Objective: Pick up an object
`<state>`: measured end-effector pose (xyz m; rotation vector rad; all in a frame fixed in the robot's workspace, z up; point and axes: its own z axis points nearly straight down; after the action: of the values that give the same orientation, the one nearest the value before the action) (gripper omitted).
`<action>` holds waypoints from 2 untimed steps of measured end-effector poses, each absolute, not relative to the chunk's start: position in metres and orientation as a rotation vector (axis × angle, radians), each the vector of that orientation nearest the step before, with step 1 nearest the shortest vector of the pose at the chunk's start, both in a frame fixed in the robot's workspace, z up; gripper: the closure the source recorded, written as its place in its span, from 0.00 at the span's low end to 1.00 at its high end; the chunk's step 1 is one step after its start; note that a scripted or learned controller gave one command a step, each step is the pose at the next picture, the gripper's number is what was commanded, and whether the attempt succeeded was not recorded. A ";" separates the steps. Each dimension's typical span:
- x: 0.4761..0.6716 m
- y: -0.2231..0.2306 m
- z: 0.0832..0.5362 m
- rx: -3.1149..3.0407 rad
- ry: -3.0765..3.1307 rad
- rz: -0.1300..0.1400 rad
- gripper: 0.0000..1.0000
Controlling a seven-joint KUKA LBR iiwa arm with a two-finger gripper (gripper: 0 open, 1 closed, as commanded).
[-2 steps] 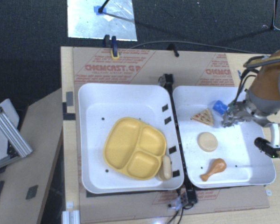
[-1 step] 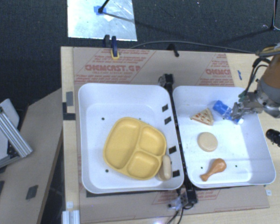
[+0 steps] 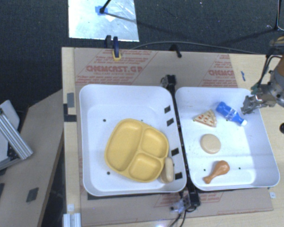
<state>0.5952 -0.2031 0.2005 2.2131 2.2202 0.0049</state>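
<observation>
Drumstick [image 3: 217, 171], a toy one, lies nearest the front edge of the right bin [image 3: 270, 171], its bone end pointing toward the divider between the two bins. Just behind it sits a pale round cookie-like disc [image 3: 210, 144], apart from everything else, and further back a pizza slice [image 3: 206, 118] lies flat near the bin's inner wall. Beside the slice, toward the far right corner, a small blue bottle [image 3: 229, 113] rests on its side at a slant, cap end toward the arm. In the left bin [image 3: 92, 126] a yellow divided tray [image 3: 137, 149] takes up the middle, with a small bread-like piece [image 3: 168, 170] tucked against its front right corner. Items in the right bin are spread apart, which should leave room for fingers around any one of them. At the far right rim the gripper [image 3: 252, 103] hangs just beside the bottle's cap end, making the bottle the likely target; whether the jaws are wide or narrow I cannot tell, and nothing shows between them. Both bins rest on the counter [image 3: 132, 65].
</observation>
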 end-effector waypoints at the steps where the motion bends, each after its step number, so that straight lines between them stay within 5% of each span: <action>1: 0.592 -0.203 0.265 2.211 2.220 0.006 1.00; 2: 0.580 -0.142 0.255 2.211 2.232 0.003 1.00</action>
<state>0.5797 -0.1424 0.2552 2.2114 2.2324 0.0028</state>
